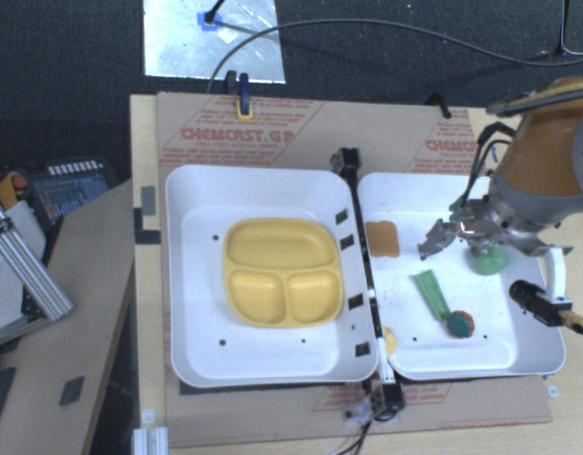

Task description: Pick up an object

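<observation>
Positioned over the right bin [414,190], upper middle area: gripper [443,238], tip directed toward the central divider [359,282]. Open or closed state not determinable at this angle; nothing seen gripped.

Clearances:
- Toward the divider: bare bin floor, bounded only by the brown square piece [382,239], which lies flat near the divider and apart from the gripper.
- Toward the far rim: open floor, no items.
- Toward the near rim: open floor on both sides of the green stick [430,292].
- Toward the right rim: occupied by the arm's wrist and a black fitting [533,298].

Candidate objects:
- Pale green round piece [488,260]: just beside the gripper on the arm side, partly covered by the wrist, not at the tip.
- Green stick: lying flat at a slant, below the gripper, apart from it; teal-and-orange ball [460,324] at its near end.
- Small yellow piece [391,341]: against the divider, near corner.

Left bin [196,207]: yellow divided tray [282,271] at centre, well apart from the gripper.
</observation>
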Controlling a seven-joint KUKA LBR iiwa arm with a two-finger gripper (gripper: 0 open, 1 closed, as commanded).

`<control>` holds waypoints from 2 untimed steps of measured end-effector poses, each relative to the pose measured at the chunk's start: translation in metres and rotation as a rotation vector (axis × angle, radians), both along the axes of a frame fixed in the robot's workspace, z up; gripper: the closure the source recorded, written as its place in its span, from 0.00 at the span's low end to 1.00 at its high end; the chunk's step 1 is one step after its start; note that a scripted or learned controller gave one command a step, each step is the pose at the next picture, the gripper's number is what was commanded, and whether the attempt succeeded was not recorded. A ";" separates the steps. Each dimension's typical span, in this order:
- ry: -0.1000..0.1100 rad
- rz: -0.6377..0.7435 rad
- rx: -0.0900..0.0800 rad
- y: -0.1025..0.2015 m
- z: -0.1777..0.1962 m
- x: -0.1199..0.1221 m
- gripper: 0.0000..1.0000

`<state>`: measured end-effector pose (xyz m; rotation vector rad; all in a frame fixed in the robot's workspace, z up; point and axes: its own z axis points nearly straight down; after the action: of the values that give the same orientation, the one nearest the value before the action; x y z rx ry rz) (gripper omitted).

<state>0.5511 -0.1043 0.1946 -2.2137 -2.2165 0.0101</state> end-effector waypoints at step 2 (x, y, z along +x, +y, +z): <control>-0.009 0.000 -0.001 0.003 -0.037 0.007 0.00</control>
<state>0.5583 -0.1011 0.1576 -2.2184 -2.2217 0.0011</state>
